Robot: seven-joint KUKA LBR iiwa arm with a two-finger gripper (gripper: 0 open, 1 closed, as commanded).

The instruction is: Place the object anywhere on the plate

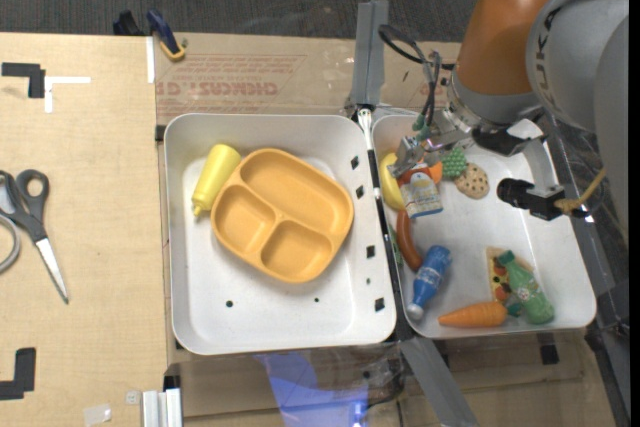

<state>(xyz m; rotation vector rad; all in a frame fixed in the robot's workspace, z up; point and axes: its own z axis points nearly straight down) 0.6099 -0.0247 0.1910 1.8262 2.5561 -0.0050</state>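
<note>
1. In the left bin (200,315): a yellow divided plate (283,213), kept bare to receive the object.
2. In the right bin (560,265): the claw (418,155), lowered over a small carton (422,195); finger state cannot be told.

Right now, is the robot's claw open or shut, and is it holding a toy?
End effector: cannot be told if open or shut; it sits low in the right bin among the toys, nothing clearly held.

Smooth matt yellow plastic plate (283,213), glossy white plastic bin (190,305), light wood bench (80,235)
</note>
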